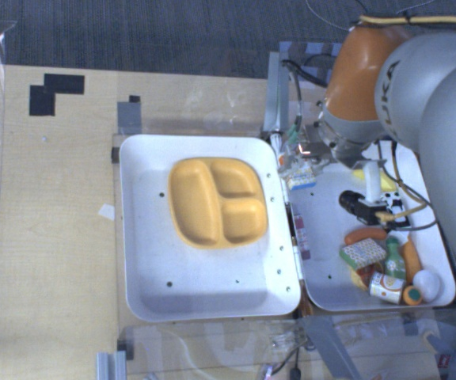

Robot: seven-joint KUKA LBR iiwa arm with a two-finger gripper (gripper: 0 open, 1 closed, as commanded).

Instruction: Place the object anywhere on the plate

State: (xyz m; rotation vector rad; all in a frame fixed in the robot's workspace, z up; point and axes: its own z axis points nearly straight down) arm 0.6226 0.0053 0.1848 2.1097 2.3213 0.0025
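- Pale wooden tabletop (pixel 54 236) carries two shallow white bins side by side, with black squares (pixel 55 92) marked near its far left corner.
- Yellow plate (pixel 204 204), split into three compartments, lies flat in the middle of the left bin (pixel 141 291), and nothing rests on it.
- Just past the wall between the bins, a small white-and-blue thing (pixel 300 181) sits at the far left corner of the right bin (pixel 323 283). It may be a packet, but it is too small to make out.
- My end effector (pixel 303 153) hangs right over that corner, close above the small thing. I cannot tell how far open it is, nor whether it has hold of anything.
- Well apart from the plate, the other things crowd the near right corner of the right bin: a reddish sausage (pixel 364 234), a checkered block (pixel 362 252), a green bottle (pixel 393 260), an orange carrot (pixel 412 261), a small can (pixel 385 287) and a white ball (pixel 427 282), several of them touching.
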